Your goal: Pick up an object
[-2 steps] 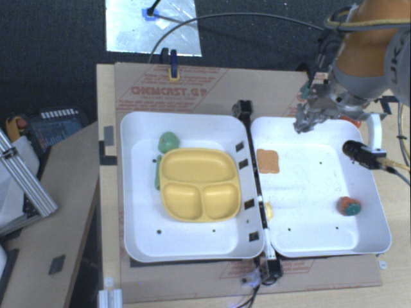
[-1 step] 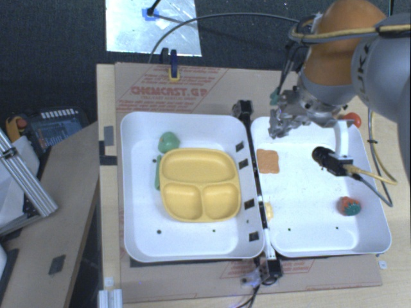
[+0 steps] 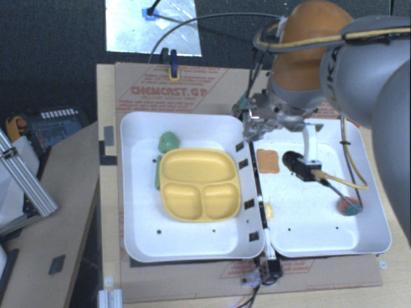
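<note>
**One brown square lies just next to the gripper**

Two white bins are seen side by side. The gripper (image 3: pixel 255 128) is held over the far end of the wall between them, on the side of the right bin (image 3: pixel 308 231). Whether it is open or closed cannot be told, and nothing is seen held in it.

The brown square (image 3: pixel 268 161) is laid flat on the floor of the right bin. It is found near the gripper, toward the front of the bench and a little to the right in the view. Its sides are almost even, so no long side has to be matched. It is judged the closest thing to pick.

A small yellow piece (image 3: pixel 268 209) is seen further along the same wall. A yellow tray (image 3: pixel 196 185) and a green thing (image 3: pixel 169 141) are seen in the left bin (image 3: pixel 141 230).
</note>
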`<control>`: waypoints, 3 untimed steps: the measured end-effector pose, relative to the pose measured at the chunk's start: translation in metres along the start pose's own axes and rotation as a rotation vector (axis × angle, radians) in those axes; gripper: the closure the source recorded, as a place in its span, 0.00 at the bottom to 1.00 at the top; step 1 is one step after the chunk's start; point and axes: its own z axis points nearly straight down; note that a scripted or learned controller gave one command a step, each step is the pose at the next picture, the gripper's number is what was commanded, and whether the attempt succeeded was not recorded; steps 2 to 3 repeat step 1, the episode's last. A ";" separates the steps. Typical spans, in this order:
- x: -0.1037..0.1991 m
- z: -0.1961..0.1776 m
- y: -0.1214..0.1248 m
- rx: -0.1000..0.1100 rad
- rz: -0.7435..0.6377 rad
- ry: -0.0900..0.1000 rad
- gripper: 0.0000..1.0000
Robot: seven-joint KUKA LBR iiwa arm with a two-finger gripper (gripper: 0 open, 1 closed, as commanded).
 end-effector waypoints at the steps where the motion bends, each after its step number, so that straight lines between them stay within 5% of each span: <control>1: 0.048 0.004 -0.002 -0.001 0.002 -0.001 1.00; 3: 0.048 0.004 -0.002 -0.001 0.002 -0.001 1.00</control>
